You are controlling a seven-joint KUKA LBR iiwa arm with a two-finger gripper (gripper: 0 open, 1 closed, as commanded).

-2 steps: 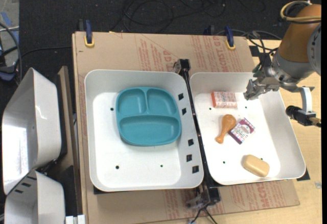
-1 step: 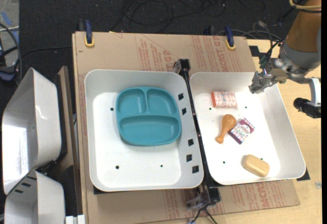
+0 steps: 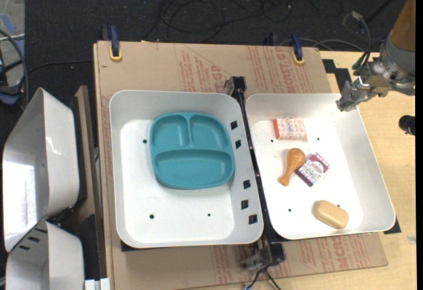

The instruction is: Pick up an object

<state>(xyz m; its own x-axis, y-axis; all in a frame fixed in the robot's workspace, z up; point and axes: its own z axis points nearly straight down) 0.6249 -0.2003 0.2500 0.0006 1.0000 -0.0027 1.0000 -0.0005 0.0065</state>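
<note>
Right bin as landmark. Inside it lie four objects: a pink-and-white carton near its far wall, an orange toy drumstick at its middle, a purple-and-white packet touching the drumstick's right side, and a tan bread roll near its near right corner, apart from the others. The gripper hovers at the bin's far right corner, over the rim, well apart from all four objects; nothing is between it and them. Its finger state cannot be told, the tips being small and dark. The arm is cut off at the frame's right. Left of this bin, the left bin holds a teal divided plate.
</note>
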